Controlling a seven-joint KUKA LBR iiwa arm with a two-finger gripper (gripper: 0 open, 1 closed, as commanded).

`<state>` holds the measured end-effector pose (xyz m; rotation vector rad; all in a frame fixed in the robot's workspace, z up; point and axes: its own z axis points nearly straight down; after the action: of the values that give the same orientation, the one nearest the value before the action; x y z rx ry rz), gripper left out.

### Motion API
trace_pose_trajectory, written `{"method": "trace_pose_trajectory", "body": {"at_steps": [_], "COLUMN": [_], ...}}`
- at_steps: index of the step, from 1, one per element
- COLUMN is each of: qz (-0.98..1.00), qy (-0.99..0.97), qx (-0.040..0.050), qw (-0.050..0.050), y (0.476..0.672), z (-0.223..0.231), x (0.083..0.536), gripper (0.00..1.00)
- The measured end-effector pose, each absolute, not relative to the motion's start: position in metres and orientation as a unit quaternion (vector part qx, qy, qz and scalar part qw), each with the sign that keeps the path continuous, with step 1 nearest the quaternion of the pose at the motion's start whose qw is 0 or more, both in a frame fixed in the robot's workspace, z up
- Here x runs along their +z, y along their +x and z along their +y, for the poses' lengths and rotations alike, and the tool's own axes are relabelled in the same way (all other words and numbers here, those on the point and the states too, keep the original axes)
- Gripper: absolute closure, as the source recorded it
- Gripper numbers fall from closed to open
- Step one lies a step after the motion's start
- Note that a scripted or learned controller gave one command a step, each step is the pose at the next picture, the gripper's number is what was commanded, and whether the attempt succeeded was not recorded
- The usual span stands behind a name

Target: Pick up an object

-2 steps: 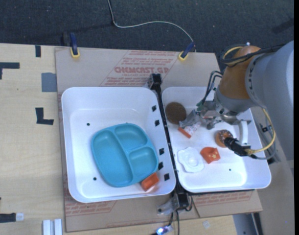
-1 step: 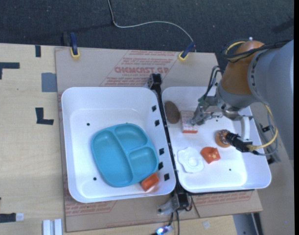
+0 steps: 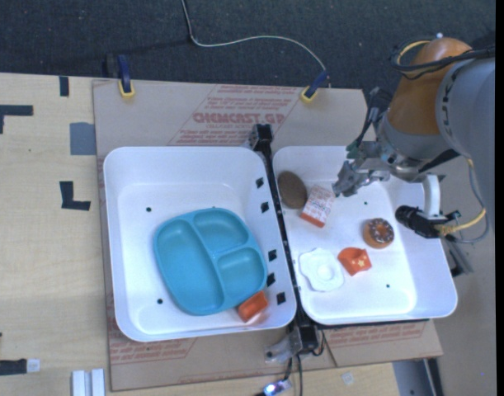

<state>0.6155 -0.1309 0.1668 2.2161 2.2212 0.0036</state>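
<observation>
1. The pincer (image 3: pixel 348 180) hangs over the upper part of the right bin (image 3: pixel 416 299), right of frame centre. It sits just beside the small white-and-red packet (image 3: pixel 317 206), which lies down and to its left. I judge the arm (image 3: pixel 437 97) is placed there because that packet, or the brown oval piece (image 3: pixel 292 189) next to it, is the nearest thing to take.
2. Whether the pincer is spread or pressed together, I cannot tell; its tip is small and dark against the white floor. Nothing visibly sits in it.
3. Candidates for picking all lie loose on the floor of the right bin. The brown oval piece is close to the divider (image 3: pixel 275 221), the packet just beside it, a round doughnut-like toy (image 3: pixel 379 233) to the right, an orange-red block (image 3: pixel 355 261) below, and a white fried-egg shape (image 3: pixel 322 270) lower left of that.
4. The left bin (image 3: pixel 128 246) carries a blue sectioned tray (image 3: pixel 209 259) with a small orange piece (image 3: pixel 253 306) at its lower right corner, well apart from the pincer.
5. Obstacles: the brown piece and packet nearly touch, so closing on one may nudge the other. The divider wall is close to both. A cable (image 3: pixel 260 44) loops across the top of the frame, away from the bins on the table (image 3: pixel 37 221).
</observation>
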Motion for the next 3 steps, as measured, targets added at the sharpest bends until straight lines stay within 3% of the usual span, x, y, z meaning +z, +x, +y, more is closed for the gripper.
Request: {"method": "trace_pose_trajectory", "body": {"at_steps": [2, 3], "qz": [0.708, 0.709], "qy": [0.706, 0.705], "qx": [0.0012, -0.0003], "qw": [0.002, -0.001], "y": [0.624, 0.625], "z": [-0.132, -0.072], "x": [0.265, 0.249], "gripper": [1.0, 1.0]}}
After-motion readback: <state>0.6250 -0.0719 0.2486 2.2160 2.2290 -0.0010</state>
